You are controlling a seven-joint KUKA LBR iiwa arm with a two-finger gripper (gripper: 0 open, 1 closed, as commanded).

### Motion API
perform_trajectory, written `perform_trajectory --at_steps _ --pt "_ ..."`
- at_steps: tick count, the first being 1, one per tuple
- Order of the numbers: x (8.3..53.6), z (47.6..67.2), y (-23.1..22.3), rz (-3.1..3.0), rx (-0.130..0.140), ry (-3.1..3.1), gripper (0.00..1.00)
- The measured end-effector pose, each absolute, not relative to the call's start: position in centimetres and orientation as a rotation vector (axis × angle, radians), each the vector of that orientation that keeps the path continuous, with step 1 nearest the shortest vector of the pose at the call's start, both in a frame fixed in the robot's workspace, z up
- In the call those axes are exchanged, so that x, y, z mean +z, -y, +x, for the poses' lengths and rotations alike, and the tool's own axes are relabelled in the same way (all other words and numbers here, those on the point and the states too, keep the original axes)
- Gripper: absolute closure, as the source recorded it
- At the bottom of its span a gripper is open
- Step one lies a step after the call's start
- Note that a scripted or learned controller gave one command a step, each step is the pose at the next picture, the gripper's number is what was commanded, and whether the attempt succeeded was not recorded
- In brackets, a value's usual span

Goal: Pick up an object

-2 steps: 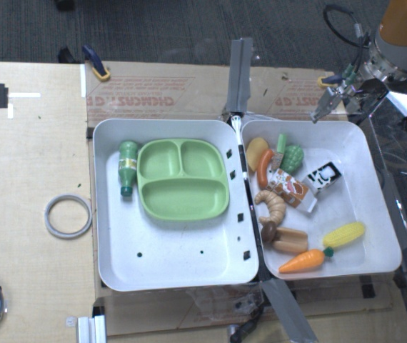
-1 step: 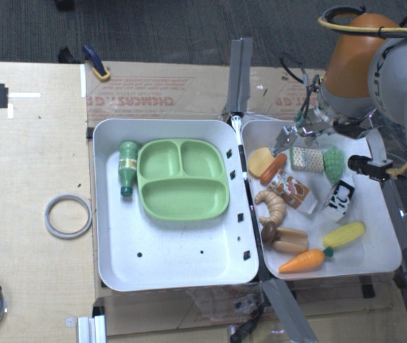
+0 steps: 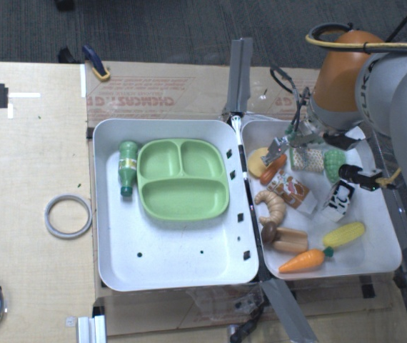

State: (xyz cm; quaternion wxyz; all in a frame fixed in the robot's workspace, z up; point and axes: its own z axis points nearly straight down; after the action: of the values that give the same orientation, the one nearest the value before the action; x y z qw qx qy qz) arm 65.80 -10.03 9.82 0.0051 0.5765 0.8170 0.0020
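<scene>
I have the gripper [image 3: 280, 151] low in the upper part of the right bin [image 3: 382, 259], over the sausage [image 3: 273, 168] and yellow piece [image 3: 258, 161] by the divider. Can't tell its opening or whether it has anything. Candidates below it: snack packet [image 3: 291, 190], croissant [image 3: 273, 206], corn [image 3: 343, 234], carrot [image 3: 303, 261]. These look like light, stiff, slick plastic toys. I'd judge the carrot easiest: lies apart, grip across its thick middle. Left bin [image 3: 111, 249] holds the green tray [image 3: 183, 179] and bottle [image 3: 127, 167].
</scene>
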Motion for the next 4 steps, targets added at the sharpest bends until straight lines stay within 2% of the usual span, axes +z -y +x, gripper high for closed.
perform_trajectory --at_steps 1,2,3,4 --pt "9.8 61.2 11.4 1.849 0.009 -2.524 0.00" --pt "9.8 57.2 10.6 1.902 0.010 -2.482 0.00" --pt "10.8 57.3 10.9 1.906 0.010 -2.474 1.00" --pt "10.8 57.3 10.9 1.906 0.010 -2.474 0.00"
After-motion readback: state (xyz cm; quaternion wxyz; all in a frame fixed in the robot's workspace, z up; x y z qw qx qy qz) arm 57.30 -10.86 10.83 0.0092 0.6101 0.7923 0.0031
